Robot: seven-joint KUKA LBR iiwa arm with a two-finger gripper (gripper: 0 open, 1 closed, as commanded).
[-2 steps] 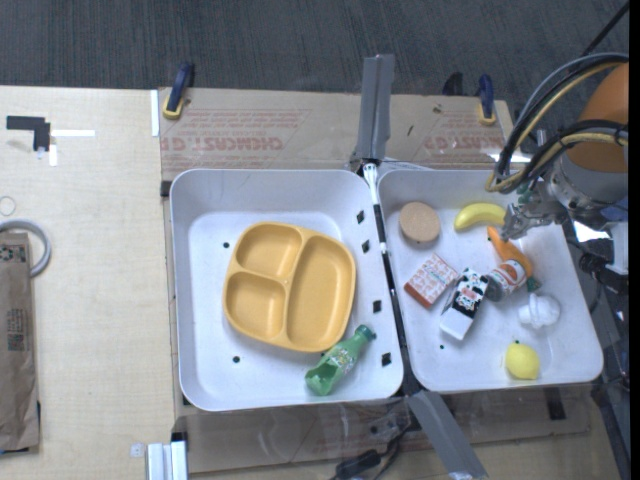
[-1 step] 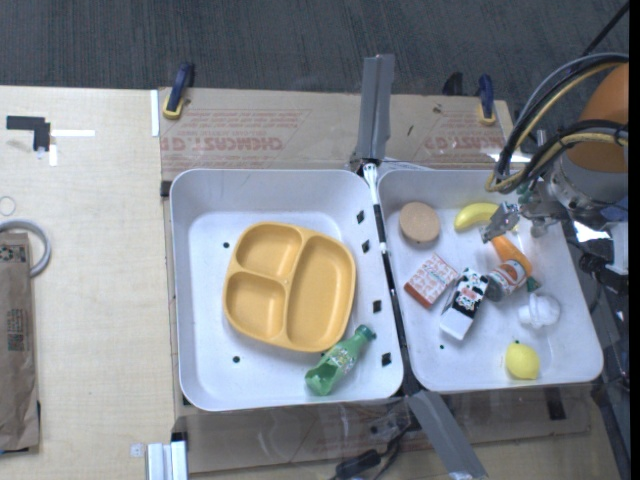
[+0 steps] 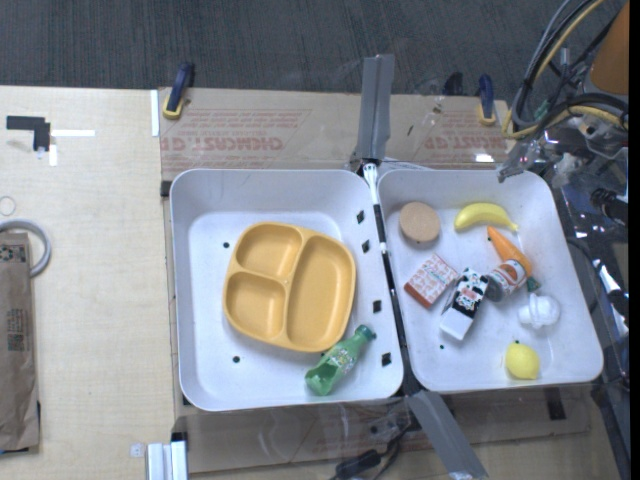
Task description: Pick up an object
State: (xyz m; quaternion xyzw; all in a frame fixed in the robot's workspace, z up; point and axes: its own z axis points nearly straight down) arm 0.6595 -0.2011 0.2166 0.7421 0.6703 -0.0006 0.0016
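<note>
White plastic bins, two of them, sit side by side on the tan counter (image 3: 90, 268). Left bin (image 3: 195, 298) holds a yellow divided plate (image 3: 290, 286), three compartments, lying a little tilted in the bin's middle. A green bottle (image 3: 338, 361) lies on its side just below the plate's lower right corner, touching or nearly touching its rim.

Right bin (image 3: 570, 353) holds the small stuff. Landmark is the milk carton (image 3: 463, 305), black and white cow print, lying near the bin's centre. Left of the carton, just beside it, a red and white snack box (image 3: 431, 280). Above and left of the carton, a round brown cookie-like disc (image 3: 420, 223). Above the carton, a yellow banana (image 3: 484, 216). Right of the carton, an orange carrot (image 3: 508, 246) slanting down, with a small red-labelled can or jar (image 3: 507, 278) touching the carton's upper right. Further right of the carton, a white rounded object (image 3: 538, 312), type unclear. Below and right of the carton, a yellow lemon (image 3: 522, 361), well apart from it.

Arm hardware and cables sit at the upper right, above the right bin's far corner. The claw (image 3: 520, 158) looks to be the shiny piece at that corner, over the rim, nothing seen between it; released or clenched, cannot tell.

A brown paper bag (image 3: 18, 348) lies on the counter far left.
</note>
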